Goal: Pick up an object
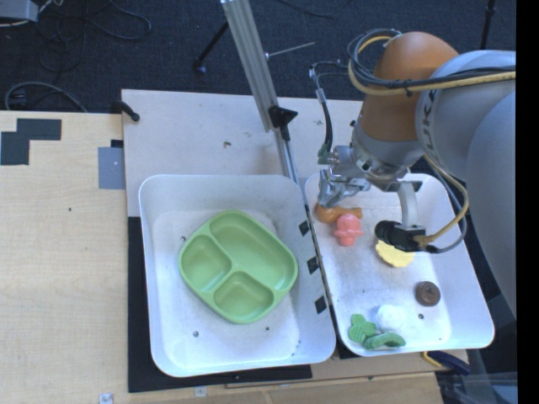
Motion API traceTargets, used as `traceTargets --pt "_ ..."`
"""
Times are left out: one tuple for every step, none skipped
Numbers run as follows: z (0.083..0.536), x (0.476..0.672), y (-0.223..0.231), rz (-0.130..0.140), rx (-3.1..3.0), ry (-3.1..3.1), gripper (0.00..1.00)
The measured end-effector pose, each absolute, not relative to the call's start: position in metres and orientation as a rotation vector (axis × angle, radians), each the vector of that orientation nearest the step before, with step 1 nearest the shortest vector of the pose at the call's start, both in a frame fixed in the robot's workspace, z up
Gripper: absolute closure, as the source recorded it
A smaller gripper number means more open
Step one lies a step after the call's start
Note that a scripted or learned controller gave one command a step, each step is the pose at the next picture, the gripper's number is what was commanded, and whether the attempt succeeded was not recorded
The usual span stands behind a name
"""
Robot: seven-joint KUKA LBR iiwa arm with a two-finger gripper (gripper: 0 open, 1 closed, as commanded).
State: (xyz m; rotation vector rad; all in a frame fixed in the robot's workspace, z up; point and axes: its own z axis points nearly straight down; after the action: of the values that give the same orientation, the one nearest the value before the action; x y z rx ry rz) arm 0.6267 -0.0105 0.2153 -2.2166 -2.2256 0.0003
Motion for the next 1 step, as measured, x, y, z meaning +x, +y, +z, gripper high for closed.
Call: traceTargets --pt "0.2329 0.6388 0.0409 -0.003 -2.215 -2.225 1.00"
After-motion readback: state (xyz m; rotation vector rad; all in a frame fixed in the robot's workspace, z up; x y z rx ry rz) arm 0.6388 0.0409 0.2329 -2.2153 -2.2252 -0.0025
